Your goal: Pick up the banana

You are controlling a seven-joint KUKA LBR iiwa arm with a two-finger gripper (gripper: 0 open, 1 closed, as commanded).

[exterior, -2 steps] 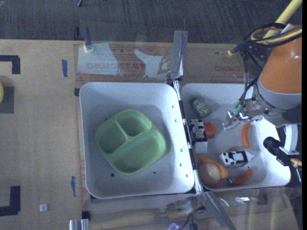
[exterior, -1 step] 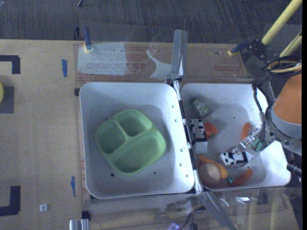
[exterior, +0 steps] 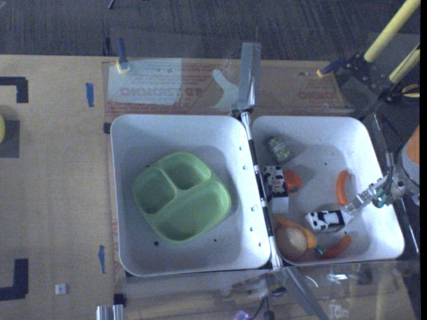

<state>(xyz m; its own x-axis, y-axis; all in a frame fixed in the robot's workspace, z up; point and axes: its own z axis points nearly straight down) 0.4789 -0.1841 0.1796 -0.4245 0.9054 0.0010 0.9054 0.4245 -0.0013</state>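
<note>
My gripper (exterior: 351, 206) hangs low over the right side of the right bin (exterior: 373, 235), reaching in from the right. Its tip is just right of a black-and-white cow toy (exterior: 325, 221) and just below an orange sausage-shaped piece (exterior: 342, 187). I see nothing held in it. A round tan piece (exterior: 291, 241) lies at the bin's front left with an orange strip (exterior: 288, 223) against its top. A small orange-red carrot-like piece (exterior: 335, 247) lies in front of the cow toy.
The right bin also holds a greenish can (exterior: 280, 149), a black-and-white box (exterior: 274, 181) and a small orange piece (exterior: 293, 179). A green divided plate (exterior: 181, 196) lies in the left bin (exterior: 133, 139). Something yellow (exterior: 1, 129) sits at the bench's far left edge.
</note>
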